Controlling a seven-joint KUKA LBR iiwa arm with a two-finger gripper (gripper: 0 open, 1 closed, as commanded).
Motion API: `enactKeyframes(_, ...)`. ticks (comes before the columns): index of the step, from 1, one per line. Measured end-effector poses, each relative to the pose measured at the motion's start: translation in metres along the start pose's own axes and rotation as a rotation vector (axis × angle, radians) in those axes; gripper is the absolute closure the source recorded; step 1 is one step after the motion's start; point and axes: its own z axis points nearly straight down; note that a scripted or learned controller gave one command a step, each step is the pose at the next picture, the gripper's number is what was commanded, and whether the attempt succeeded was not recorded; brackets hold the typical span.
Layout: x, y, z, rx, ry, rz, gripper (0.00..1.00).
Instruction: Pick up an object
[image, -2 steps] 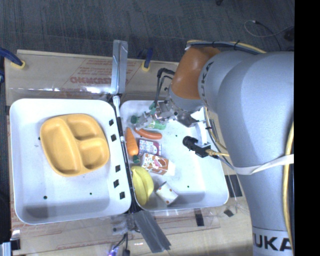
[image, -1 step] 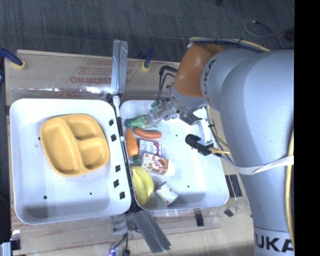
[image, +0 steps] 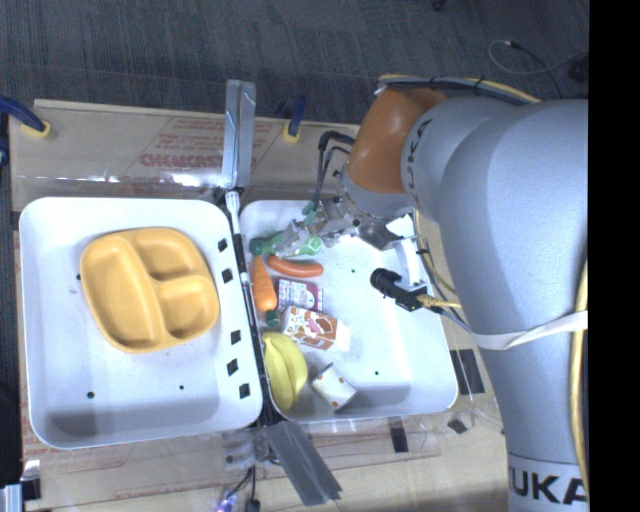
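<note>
End effector (image: 318, 228) sits low at the right bin's (image: 425, 395) far-left corner; we cannot tell its state. Sausage (image: 295, 267) and carrot (image: 263, 287) lie adjacent; we judge crowding risks a missed grasp.

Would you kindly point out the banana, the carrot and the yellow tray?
banana (image: 284, 368): camera view, mid-body.
carrot (image: 263, 288): camera view, middle of its length.
yellow tray (image: 108, 318): camera view, lower-left rim.

Two bins (image: 40, 400), one tray (image: 148, 288)
</note>
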Motion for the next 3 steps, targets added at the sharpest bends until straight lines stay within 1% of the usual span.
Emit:
enactKeyframes(1, -0.013, 0.017, 0.021, 0.008, 0.009, -0.076, 0.0)
enactKeyframes(2, -0.014, 0.016, 0.011, 0.014, 0.006, -0.08, 1.0)
enactKeyframes(3, 0.03, 0.023, -0.098, 0.021, 0.01, -0.031, 1.0)
